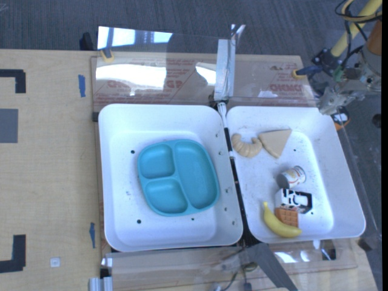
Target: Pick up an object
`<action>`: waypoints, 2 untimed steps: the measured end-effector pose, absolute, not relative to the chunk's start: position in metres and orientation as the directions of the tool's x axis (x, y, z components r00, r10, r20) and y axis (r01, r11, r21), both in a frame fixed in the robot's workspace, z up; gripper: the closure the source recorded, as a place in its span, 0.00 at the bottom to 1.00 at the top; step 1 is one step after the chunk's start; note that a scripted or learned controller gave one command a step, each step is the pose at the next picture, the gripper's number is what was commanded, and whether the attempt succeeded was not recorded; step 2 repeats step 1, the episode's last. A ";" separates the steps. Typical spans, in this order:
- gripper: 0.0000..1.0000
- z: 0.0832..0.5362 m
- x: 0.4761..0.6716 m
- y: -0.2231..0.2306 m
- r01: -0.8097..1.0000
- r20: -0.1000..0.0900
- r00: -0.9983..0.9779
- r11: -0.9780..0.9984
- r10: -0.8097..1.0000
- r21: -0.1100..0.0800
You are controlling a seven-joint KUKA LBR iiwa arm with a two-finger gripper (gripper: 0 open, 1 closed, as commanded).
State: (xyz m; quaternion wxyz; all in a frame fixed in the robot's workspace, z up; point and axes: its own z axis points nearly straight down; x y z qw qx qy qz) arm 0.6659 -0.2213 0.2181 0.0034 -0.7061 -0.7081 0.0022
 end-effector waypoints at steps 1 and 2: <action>1.00 0.315 0.668 -0.223 1.000 -0.005 -0.003 0.003 1.000 0.013; 1.00 0.315 0.668 -0.223 1.000 -0.005 -0.003 0.003 1.000 0.013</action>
